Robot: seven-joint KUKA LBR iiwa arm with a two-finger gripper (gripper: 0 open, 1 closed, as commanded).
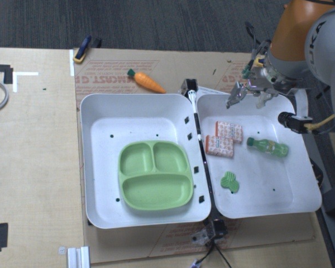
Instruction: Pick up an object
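The pincer hung over the far rim of the right bin, its fingers apart and holding nothing. The green bottle, two snack packets and small green piece lay untouched, so picking seemed unstarted.

The arm is cut off by the top and right edges. The print on the two small packets near the right bin's left wall is too small to read.
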